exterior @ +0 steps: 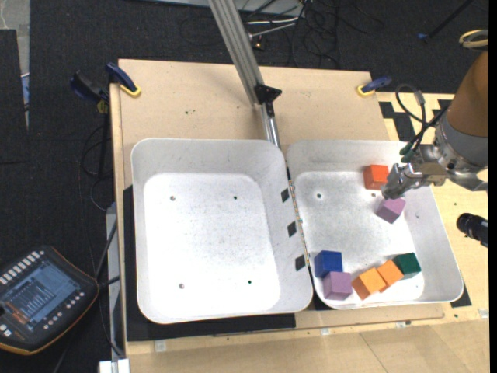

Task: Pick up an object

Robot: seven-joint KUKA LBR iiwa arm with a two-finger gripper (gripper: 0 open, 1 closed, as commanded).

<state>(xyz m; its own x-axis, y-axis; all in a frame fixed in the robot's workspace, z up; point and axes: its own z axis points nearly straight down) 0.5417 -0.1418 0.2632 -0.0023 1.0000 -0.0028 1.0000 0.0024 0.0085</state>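
A purple block (390, 209) is seen tilted in the right bin (443, 243), just below the gripper (401, 183); whether it is gripped cannot be told. An orange block (376, 176) lies beside it. No legible writing is seen.

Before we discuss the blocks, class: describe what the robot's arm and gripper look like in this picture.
The arm comes in from the right: a rounded orange-brown section above a grey wrist band. Thin black cables loop alongside the wrist. The gripper is a small, boxy assembly of pale grey metal with darker parts, seen over the right bin.
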